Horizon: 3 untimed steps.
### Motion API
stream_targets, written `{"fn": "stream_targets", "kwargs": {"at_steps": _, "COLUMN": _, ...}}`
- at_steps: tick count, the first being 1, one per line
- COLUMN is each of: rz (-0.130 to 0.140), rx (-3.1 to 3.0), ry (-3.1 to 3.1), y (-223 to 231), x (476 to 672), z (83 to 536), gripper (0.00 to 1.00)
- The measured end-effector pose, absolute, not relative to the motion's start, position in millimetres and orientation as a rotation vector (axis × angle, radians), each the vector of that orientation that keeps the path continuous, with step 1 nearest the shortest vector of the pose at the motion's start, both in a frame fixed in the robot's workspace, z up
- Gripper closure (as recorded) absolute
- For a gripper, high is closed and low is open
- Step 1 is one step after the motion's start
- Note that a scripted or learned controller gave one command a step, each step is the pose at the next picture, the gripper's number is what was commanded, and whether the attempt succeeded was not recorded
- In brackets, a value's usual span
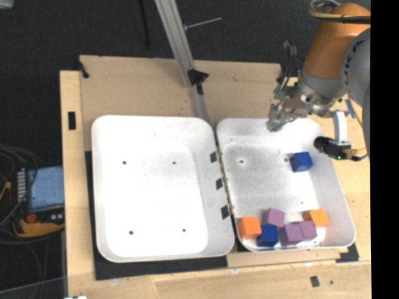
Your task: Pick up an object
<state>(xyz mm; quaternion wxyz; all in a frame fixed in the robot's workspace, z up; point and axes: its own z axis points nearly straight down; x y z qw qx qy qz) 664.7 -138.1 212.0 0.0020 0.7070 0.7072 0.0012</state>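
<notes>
From where I stand, the arm (333,48) is cut off at the right edge, so just its orange band and grey wrist come into sight at about two o'clock. Its gripper (276,124) hangs over the far rim of the right bin (333,185), at roughly twelve o'clock of that bin, and it is small and blurred: I cannot tell whether the claw is spread or pressed together, and nothing can be made out between its tips. The blocks lie apart from it. I count seven. One blue block (301,161) sits alone toward the bin's three o'clock side, below and right of the gripper. The other six crowd the near rim around six o'clock: an orange block (250,227), a second blue block (269,236) touching it, three purple blocks (275,217) (292,235) (307,229) packed so tightly that their edges are hard to separate, and a second orange block (318,217) at about five o'clock. The left bin (156,185) lies just beside the right one, their rims meeting along the middle. A slanted metal pole (177,42) crosses in at twelve o'clock, its top cut off by the upper edge.
</notes>
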Motion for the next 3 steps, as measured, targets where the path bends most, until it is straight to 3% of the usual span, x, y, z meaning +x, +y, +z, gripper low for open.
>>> {"fn": "stream_targets", "kwargs": {"at_steps": 3, "rz": -0.001, "rx": 2.216, "ry": 2.229, "y": 6.7, "x": 596.1, "z": 217.9, "gripper": 1.0}}
